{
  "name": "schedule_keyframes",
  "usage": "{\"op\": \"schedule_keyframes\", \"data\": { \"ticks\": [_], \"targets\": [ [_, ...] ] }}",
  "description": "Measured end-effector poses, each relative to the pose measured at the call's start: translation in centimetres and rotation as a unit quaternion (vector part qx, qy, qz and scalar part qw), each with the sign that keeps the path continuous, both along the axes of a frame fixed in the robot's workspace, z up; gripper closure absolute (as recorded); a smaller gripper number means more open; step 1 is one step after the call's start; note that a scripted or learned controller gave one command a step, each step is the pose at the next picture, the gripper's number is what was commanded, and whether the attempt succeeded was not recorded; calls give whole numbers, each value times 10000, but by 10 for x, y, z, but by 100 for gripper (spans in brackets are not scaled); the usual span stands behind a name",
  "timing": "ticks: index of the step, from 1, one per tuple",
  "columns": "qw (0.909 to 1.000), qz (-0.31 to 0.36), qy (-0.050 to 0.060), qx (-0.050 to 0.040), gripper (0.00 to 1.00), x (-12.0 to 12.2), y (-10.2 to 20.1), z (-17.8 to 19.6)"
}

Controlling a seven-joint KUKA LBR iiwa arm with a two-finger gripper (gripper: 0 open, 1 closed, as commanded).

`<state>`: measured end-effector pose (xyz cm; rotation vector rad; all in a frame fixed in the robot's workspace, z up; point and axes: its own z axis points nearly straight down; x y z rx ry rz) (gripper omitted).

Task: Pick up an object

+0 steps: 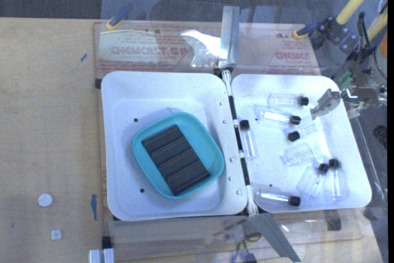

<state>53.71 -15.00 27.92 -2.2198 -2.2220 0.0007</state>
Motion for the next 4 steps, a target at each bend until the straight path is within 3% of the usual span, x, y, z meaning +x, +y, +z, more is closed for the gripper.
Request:
{"op": "schedule_keyframes", "data": {
  "ticks": [1,2,3,4],
  "targets": [
    [9997,229,-4,-1,0,21,-23,-88],
    [9988,482,-4,1,0,25,-36,-178],
    [9978,665,-34,-7,0,18,4,-191],
    [9999,108,-32,-9,0,86,12,-192]
  ]
}}
